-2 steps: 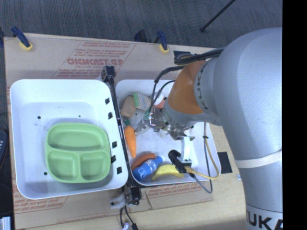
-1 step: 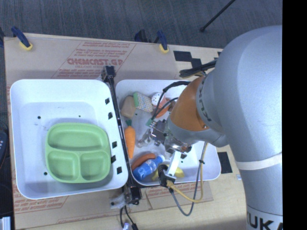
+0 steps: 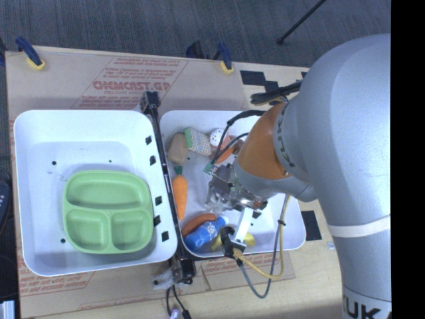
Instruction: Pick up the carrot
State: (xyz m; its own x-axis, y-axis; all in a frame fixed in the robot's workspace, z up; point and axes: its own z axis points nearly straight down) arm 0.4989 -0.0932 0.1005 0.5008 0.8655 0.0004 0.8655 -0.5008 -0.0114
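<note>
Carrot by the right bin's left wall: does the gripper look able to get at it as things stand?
Probably yes. The carrot lies uncovered, its top open, with the gripper just to its right. The bin's wall hugs its left side, and a blue bottle sits near its lower end, leaving little finger room.

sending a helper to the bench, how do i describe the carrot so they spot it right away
Look in the right-hand white bin, the one the grey arm reaches into, beside the bin holding the green tray. Along that bin's left wall lies the carrot: a slim orange cone with a small green top pointing away from the viewer. It sits below a tan lump and above a blue bottle.
</note>
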